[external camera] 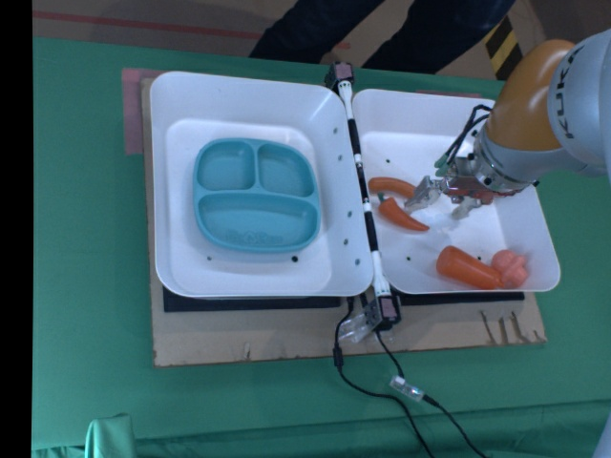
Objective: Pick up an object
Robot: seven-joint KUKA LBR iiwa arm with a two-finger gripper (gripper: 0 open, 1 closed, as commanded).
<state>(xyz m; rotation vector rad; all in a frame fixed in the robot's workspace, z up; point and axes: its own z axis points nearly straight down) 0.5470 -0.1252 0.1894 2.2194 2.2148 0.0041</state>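
Claw [447, 198] hangs with fingers spread and holding nothing over the right bin [535, 227], while the nearest orange chili [403, 217] lies just to its left, long axis slanting toward the bin's near-right corner.

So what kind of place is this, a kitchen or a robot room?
Probably a robot lab, not a kitchen. A grey and orange robot arm reaches over two shallow white plastic bins on a green-covered bench; the orange carrots look like toys, and cables trail off the front.
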